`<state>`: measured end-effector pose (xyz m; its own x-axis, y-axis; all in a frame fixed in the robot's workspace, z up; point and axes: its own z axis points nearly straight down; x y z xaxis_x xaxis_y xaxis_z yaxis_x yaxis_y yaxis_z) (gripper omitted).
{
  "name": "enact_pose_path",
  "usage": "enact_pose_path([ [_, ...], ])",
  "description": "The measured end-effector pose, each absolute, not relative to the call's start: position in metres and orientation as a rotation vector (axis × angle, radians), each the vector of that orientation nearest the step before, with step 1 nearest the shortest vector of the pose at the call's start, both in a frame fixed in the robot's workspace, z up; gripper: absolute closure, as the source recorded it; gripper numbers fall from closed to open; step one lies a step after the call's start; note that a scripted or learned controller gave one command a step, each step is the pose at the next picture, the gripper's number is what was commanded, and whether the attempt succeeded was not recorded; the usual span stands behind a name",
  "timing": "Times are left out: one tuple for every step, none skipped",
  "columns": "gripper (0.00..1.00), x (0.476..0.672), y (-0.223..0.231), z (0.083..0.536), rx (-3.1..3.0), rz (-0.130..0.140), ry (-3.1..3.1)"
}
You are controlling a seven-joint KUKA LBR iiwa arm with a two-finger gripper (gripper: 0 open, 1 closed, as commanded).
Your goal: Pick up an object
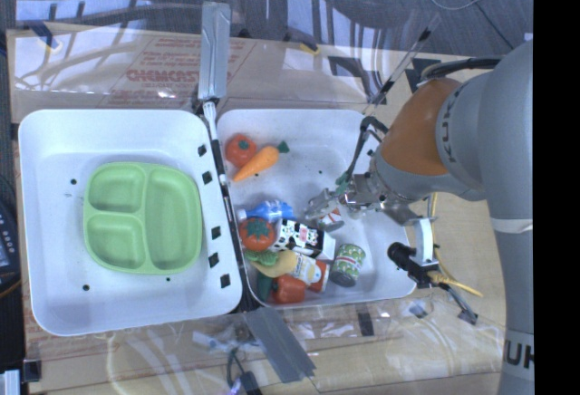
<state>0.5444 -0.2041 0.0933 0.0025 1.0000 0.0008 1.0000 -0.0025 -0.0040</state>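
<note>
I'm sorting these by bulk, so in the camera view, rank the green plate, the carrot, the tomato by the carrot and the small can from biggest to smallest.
1. Green plate, by far the largest.
2. Carrot.
3. Tomato and can look about alike; too close to rank.

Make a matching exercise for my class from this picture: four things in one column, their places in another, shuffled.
Things:
1. green divided plate
2. carrot
3. small can
4. gripper

Places:
A. right bin, near the front edge
B. left bin
C. over the middle of the right bin
D. right bin, far part, beside a tomato

Pairs: 1-B, 2-D, 3-A, 4-C
</note>
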Motion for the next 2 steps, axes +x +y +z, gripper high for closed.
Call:
enact_pose_path([
  [1.00,0.544,-0.204,0.103,-2.217,0.006,-2.221],
  [1.00,0.590,-0.159,0.207,-2.273,-0.004,-2.171],
])
